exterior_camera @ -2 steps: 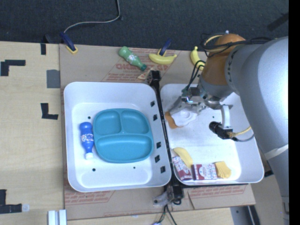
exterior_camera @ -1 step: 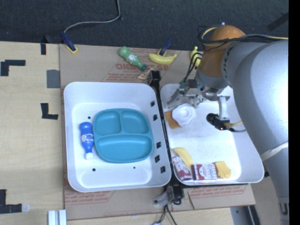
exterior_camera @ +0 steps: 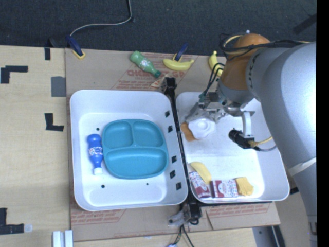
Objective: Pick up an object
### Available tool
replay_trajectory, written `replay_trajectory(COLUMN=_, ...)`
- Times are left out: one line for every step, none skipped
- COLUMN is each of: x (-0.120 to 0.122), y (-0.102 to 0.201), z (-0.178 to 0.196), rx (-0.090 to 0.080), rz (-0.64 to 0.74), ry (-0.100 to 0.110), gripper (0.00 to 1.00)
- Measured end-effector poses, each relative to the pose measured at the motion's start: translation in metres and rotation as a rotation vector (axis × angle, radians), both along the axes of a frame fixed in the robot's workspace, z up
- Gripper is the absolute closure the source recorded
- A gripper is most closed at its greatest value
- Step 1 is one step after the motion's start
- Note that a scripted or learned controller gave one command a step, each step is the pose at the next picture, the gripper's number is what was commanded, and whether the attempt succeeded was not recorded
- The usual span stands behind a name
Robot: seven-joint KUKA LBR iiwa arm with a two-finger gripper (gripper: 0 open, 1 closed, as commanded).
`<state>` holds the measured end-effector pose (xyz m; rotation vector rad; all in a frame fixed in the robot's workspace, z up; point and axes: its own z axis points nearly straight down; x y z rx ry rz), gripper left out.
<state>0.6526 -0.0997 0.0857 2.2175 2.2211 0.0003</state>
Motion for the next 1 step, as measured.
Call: replay_trajectory(x=-0.0006, y=0.0004, z=0.0087, rx=0.000, rz=0.000, ry=0.003, gripper=1.00)
